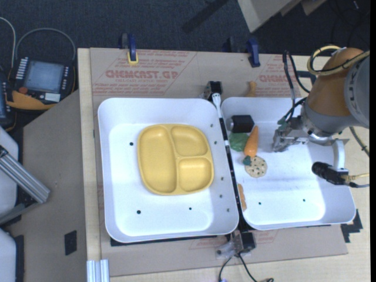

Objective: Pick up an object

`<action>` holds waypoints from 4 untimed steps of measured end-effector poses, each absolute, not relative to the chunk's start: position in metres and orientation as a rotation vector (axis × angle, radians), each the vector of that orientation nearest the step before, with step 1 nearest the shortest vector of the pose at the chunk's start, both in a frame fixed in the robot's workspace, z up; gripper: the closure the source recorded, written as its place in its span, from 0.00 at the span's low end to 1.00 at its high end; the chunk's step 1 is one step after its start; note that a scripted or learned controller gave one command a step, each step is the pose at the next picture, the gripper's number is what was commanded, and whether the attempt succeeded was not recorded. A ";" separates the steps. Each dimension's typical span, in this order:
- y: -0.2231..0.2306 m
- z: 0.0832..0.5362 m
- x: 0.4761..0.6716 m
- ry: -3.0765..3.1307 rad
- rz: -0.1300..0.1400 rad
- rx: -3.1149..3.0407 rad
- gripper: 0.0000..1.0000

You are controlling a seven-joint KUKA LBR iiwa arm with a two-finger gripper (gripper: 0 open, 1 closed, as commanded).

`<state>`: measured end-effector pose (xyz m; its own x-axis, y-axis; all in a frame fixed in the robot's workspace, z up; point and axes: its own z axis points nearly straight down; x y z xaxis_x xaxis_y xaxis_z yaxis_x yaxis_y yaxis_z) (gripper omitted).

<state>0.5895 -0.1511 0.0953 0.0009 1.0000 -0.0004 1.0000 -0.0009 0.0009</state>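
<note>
Round speckled cookie (255,167) at bin's nine o'clock, orange carrot (251,141) just above. Gripper (283,140) at two o'clock; pincer state untellable (blurred). Descend centred over carrot, fingers astride.

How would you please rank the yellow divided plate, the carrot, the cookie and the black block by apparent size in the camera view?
1. Yellow divided plate, by far the largest.
2. Carrot, longer than the rest but slim.
3. Cookie and black block look about alike, so I would not rank one above the other.
</note>
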 end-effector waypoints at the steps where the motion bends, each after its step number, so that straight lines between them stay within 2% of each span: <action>1: -0.149 0.159 0.590 2.218 0.005 2.216 1.00; 2: -0.152 0.206 0.585 2.218 0.005 2.216 1.00; 3: -0.155 0.266 0.593 2.218 0.006 2.215 1.00; 4: -0.101 0.250 0.599 2.230 0.000 2.218 1.00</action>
